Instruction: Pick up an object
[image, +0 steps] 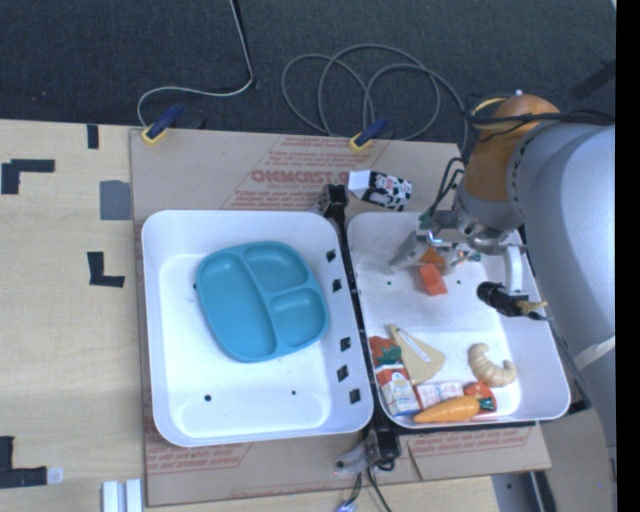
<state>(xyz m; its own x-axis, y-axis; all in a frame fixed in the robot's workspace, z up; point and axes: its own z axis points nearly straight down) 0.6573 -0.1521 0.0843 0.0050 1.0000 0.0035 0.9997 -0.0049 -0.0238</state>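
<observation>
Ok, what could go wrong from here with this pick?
1. The gripper hangs right over the orange block; coming down slightly off-centre could shove it aside.
2. The carrot and pale wedge lie bunched with other items in the right bin's lower part; a pick there might catch two things or none.

The right bin (465, 312) is left bare in its middle; its near edge is crowded by what seem to be toy foods (446, 408).
</observation>
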